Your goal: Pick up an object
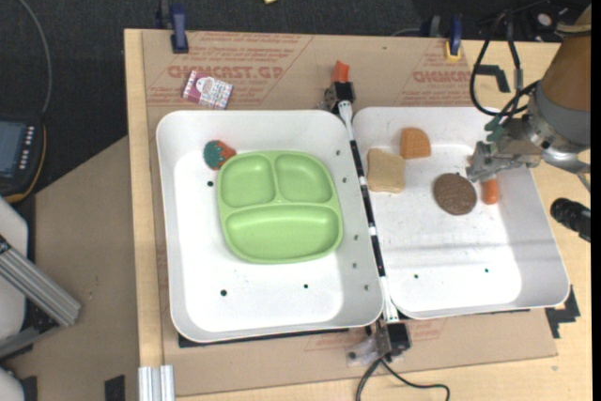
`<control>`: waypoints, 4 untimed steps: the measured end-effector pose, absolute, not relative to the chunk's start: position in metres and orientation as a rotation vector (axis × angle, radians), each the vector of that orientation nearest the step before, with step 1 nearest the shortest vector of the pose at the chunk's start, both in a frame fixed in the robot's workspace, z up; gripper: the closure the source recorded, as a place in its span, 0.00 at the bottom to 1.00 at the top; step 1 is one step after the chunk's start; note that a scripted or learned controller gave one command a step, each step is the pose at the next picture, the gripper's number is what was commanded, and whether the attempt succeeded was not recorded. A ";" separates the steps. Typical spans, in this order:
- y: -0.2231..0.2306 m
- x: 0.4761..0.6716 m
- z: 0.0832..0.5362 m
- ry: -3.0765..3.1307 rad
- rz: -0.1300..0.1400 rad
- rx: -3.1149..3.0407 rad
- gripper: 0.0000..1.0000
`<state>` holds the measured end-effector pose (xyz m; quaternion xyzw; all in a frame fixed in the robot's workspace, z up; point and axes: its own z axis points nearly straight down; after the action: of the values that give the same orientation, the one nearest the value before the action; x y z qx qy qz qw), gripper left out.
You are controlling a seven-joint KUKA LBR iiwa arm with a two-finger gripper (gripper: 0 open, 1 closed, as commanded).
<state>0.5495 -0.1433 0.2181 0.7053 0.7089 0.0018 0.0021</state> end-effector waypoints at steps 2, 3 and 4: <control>-0.172 0.589 0.110 2.225 -0.006 2.225 0.00; -0.163 0.587 0.086 2.219 0.000 2.219 0.00; -0.164 0.590 0.101 2.211 0.010 2.212 1.00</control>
<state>0.5903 -0.1637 0.1010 0.7071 0.7071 0.0033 0.0070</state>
